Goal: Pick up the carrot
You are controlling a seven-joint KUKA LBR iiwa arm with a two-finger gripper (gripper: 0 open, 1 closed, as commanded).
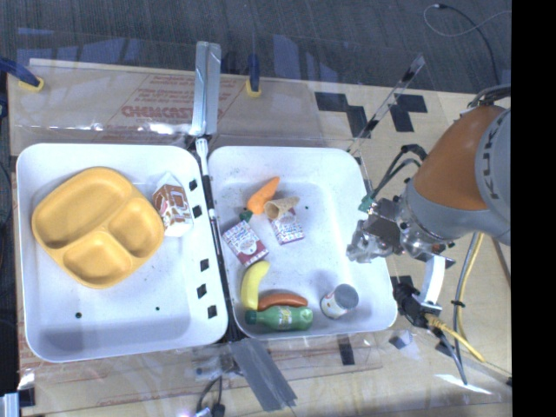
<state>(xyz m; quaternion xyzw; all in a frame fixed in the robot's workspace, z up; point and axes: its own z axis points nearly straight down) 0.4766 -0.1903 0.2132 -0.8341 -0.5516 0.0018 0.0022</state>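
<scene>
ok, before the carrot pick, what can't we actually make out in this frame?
- End effector: finger state, camera view; small and dark against the wrist hardware.
- Small packets: printing too small to read.
- Green bottle: partly covered by the sausage-like piece at the bin's near wall.
- Carrot: its green end meets the ice-cream cone; contact unclear.

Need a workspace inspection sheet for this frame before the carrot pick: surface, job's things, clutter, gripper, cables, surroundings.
Surface: two shallow white bins, left bin, right bin, side by side.
Job's things: orange plastic carrot lying free in right bin, beside a beige cone.
Clutter: yellow banana, red sausage, green bottle, small tin can, two red packets; left bin has a yellow compartment plate and small carton.
Gripper: gripper at right bin's right wall, away from carrot; jaws unclear.
Cables: yellow cable beside arm.
Surroundings: dark floor.
</scene>
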